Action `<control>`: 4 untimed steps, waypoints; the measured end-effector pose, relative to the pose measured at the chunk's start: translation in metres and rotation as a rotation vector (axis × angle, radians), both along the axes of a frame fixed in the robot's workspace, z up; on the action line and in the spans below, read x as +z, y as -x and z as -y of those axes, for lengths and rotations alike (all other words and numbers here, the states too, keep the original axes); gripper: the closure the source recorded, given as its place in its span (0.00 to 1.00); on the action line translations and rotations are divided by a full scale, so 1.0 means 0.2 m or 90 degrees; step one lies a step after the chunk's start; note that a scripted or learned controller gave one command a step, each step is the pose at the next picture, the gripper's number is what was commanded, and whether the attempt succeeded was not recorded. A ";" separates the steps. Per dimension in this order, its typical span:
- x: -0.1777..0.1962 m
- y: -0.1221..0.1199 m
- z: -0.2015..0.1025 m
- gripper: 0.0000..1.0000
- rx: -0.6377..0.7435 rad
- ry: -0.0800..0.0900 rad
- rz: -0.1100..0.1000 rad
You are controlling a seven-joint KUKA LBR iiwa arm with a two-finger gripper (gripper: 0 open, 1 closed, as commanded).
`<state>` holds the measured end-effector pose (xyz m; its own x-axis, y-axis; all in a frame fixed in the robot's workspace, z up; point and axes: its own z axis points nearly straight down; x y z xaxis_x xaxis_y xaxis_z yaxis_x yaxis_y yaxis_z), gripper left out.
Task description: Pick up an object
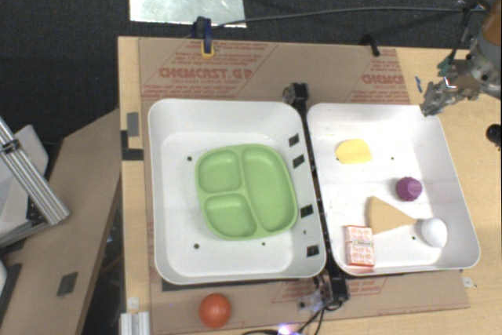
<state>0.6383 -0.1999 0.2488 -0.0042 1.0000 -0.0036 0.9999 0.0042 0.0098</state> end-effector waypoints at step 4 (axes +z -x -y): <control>0.14 0.03 -0.79 1.00 0.004 -0.003 -0.005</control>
